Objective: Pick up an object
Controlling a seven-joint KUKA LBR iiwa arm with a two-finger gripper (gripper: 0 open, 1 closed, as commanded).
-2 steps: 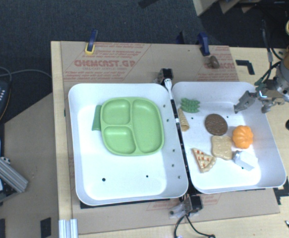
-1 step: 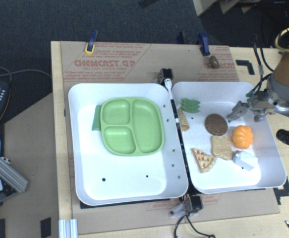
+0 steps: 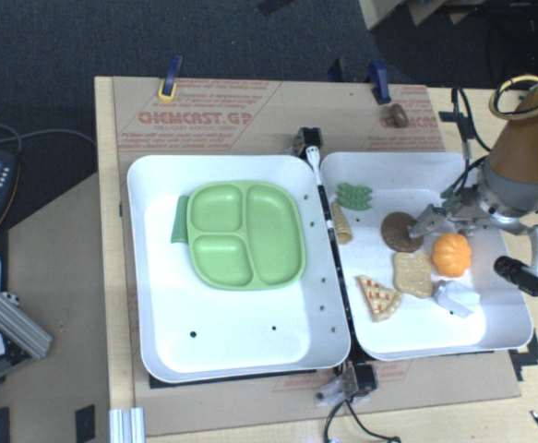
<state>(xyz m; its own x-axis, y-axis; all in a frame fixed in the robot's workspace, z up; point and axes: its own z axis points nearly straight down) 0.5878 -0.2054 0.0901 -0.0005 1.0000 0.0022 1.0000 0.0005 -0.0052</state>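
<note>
Left bin (image 3: 158,275): holds a green divided plate (image 3: 246,233), lying flat, well apart from the arm.
Right bin (image 3: 379,340): holds the small items, crowded toward its middle and right.
Arm (image 3: 525,155): reaches in from the right, above the right bin's far-right side.
Gripper (image 3: 427,225): low over the bin, tip at the right edge of the brown round piece (image 3: 397,232); whether the jaws stand wide or narrow I cannot tell, as the tip is small and blurred.
Orange fruit (image 3: 451,254): just beside the gripper, below it, touching or nearly touching the toast slice (image 3: 413,273).
Pizza wedge (image 3: 378,296): below-left of the toast.
Green leaf piece (image 3: 353,195): near the bin's upper left.
Likely target: the brown round piece, nothing yet lifted.
Risk: the piece lies flat, so the tips may slide over it; the close fruit could get nudged and roll.
</note>
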